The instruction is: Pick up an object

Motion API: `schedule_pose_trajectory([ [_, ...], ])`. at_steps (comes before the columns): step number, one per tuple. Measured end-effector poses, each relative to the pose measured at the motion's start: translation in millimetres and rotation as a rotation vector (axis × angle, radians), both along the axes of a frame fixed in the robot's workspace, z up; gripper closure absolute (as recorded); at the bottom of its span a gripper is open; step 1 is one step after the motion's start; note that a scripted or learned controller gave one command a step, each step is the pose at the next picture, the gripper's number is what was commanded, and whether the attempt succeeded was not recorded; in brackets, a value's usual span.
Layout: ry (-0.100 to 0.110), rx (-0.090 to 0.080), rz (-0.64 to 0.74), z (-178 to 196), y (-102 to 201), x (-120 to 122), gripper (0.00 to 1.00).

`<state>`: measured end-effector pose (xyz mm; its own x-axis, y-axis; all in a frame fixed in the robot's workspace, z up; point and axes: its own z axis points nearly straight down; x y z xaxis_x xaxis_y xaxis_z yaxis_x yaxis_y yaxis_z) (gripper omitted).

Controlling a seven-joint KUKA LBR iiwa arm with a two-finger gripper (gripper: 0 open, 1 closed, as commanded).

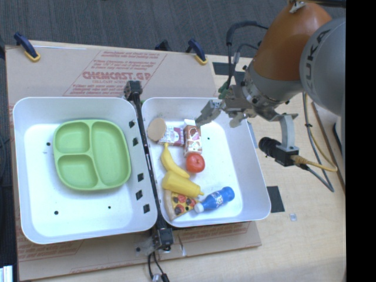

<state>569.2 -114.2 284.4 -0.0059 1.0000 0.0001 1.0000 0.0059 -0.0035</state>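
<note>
The claw (218,111) hangs over the far right part of the right bin (247,169), with its two fingers spread wide and nothing between them. One finger (205,113) points down and left toward the group of toy foods, the other is closer to the wrist. It is near the small carton (192,138) but apart from it.

All the things to pick lie in the left half of the right bin. At the far end there is a round brown cookie (156,128) beside a flat snack packet (172,136) and the carton. Just near of the carton lies a red tomato (195,163). A yellow banana (172,161) runs along the left side, and a second yellow piece (181,185) lies nearer. At the near edge a pizza slice (181,204) touches a blue bottle (216,198) that lies on its side. The left bin (29,216) carries a green divided plate (92,154).

I judge that the carton is the closest target. It looks light and stiff, with flat sides, so the fingers should close across its narrow sides. The tomato is probably smooth and round; it may roll or slip out, so a grip across its middle is needed. The bottle is also likely to roll. The pizza slice and the packet lie flat and give little to hold. The things are crowded, so a finger may push a neighbour.
</note>
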Motion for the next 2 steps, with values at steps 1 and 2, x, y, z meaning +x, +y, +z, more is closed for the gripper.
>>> schedule_pose_trajectory([
  [1, 0.002, 0.001, 0.000, -144, -42, -56, 0.00],
  [2, -0.001, 0.001, 0.000, -193, -80, 43, 0.00],
])
